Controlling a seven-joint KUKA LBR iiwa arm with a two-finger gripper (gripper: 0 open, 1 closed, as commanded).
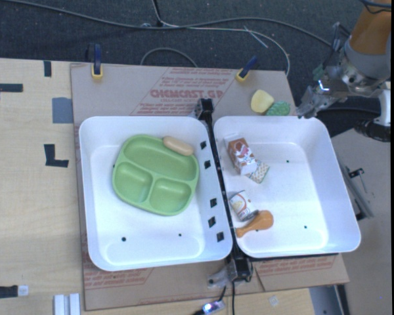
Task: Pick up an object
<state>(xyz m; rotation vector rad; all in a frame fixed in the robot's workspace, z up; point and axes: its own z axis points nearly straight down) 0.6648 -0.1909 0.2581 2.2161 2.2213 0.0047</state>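
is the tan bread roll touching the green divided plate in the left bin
Touching. The camera view shows the tan oval bread roll lying on the upper right rim of the green divided plastic plate, overlapping it with no gap between them.

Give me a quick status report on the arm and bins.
Gripper outside right bin's far corner, holding nothing. Carton, wooden spoon lie in it, untouched. Path clear.

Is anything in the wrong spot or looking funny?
Yes. A yellow sponge lies on the cardboard outside the bins, just past the right bin's far rim. Also, a tan bread-like piece rests tilted on the green tray's edge.
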